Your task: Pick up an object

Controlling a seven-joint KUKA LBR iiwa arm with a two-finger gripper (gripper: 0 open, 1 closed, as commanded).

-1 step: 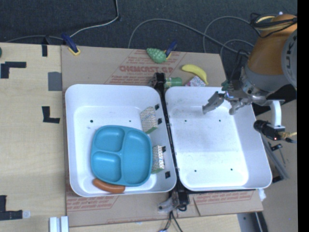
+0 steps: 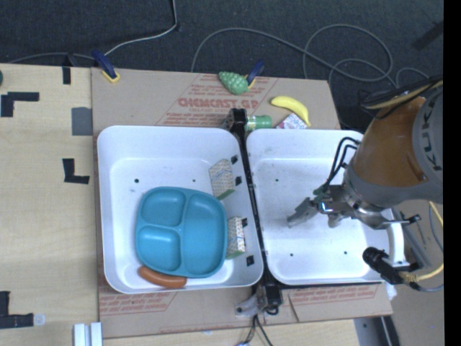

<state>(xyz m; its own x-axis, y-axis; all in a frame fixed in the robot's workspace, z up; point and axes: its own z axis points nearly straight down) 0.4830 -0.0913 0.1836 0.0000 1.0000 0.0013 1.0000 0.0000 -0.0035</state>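
My gripper (image 2: pixel 314 218) hangs over the middle of the right bin (image 2: pixel 288 265), its fingers spread open with nothing between them. The left finger (image 2: pixel 297 215) points toward the divider. In the left bin (image 2: pixel 119 157) lies a blue divided plate (image 2: pixel 180 231). An orange sausage (image 2: pixel 162 277) rests against the plate's front edge. A small patterned packet (image 2: pixel 222 173) leans near the divider, and another packet (image 2: pixel 236 236) sits by the plate's right rim. All of these are well left of the gripper.
Behind the bins on the cardboard lie a green toy (image 2: pixel 234 81), a yellow banana (image 2: pixel 290 108), a small green item (image 2: pixel 259 122) and a packet (image 2: pixel 292 123). Cables run over the dark floor at the back. The arm's grey and orange body (image 2: pixel 392 157) covers the right bin's right side.
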